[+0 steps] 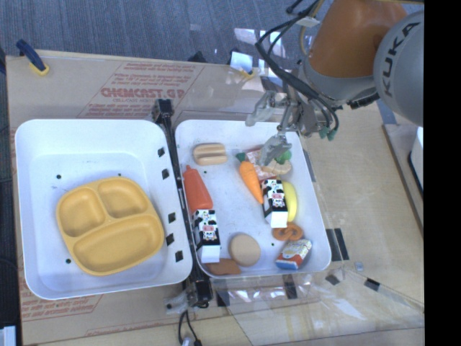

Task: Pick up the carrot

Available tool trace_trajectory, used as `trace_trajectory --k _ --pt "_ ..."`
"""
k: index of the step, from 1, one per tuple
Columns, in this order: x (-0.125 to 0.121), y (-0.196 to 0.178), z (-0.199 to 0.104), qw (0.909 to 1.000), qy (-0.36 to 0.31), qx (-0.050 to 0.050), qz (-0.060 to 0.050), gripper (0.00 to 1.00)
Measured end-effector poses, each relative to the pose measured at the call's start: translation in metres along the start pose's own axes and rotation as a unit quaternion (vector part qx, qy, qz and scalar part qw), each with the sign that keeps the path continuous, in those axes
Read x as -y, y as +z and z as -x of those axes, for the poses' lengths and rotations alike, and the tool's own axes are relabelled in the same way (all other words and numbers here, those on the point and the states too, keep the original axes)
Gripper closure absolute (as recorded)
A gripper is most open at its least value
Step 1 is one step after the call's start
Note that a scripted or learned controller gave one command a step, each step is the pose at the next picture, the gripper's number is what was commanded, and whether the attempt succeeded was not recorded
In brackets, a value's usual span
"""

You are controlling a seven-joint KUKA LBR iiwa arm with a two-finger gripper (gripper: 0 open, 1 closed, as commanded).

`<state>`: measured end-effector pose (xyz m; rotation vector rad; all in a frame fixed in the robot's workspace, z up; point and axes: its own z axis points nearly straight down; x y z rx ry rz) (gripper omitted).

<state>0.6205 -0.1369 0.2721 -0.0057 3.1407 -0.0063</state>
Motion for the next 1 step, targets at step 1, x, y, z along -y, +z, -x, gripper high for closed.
trace_trajectory --k 1 --pt "0.0067 0.1767 0.0351 0.9994 -0.034 0.004 0.002 0.00"
